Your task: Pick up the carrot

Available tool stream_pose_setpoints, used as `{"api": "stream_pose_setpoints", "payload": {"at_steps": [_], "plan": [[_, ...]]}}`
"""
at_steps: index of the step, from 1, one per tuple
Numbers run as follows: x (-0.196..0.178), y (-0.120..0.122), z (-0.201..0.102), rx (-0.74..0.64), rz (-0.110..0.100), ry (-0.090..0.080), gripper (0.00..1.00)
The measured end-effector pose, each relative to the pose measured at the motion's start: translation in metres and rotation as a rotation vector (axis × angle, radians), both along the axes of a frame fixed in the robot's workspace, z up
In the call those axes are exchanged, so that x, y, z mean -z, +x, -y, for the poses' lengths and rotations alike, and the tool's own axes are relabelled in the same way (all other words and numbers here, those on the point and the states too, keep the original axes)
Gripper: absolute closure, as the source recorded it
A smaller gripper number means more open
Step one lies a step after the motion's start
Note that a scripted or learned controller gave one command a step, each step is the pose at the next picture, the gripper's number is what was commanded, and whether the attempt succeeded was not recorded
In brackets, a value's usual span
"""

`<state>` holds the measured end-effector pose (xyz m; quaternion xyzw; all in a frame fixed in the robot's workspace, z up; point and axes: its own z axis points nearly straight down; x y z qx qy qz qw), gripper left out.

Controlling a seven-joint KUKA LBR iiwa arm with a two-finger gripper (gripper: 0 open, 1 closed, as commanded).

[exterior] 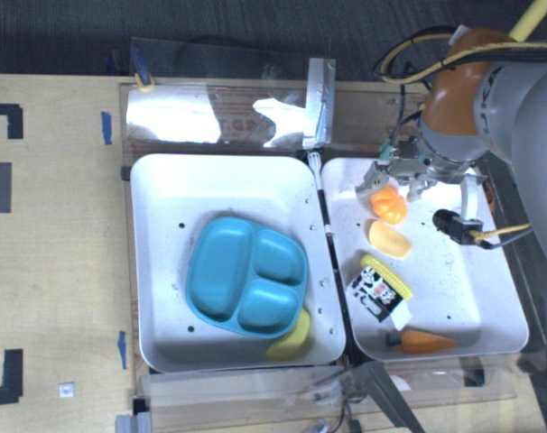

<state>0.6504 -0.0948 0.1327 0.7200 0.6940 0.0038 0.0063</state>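
Observation:
The carrot (427, 339), orange with a small green stub at its left end, lies flat along the front wall of the right bin (490, 305). My gripper (396, 184) hangs over that bin's back left part, far from the carrot. Its fingers are spread open, with a round orange fruit-like piece (390, 205) just below and between the fingertips. I see nothing gripped. The grey arm with its orange band (454, 97) comes in from the upper right.
In the right bin there are also a pale yellow-orange lump (389, 239) and a corn cob on a black-and-white pack (380, 290). A black cable piece (454, 225) hangs by the wrist. The left bin (156, 197) holds a blue divided plate (246, 276) and a yellow item (294, 334).

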Motion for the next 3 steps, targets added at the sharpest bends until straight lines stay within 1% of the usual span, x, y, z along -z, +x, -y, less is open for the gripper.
{"api": "stream_pose_setpoints", "payload": {"at_steps": [1, 2, 3], "plan": [[0.046, -0.043, 0.018, 0.010, -0.011, 0.004, 0.00], [0.048, 0.015, 0.048, 0.092, -0.012, 0.003, 0.00], [0.035, 0.018, 0.046, 0.086, -0.006, 0.001, 1.00]]}}
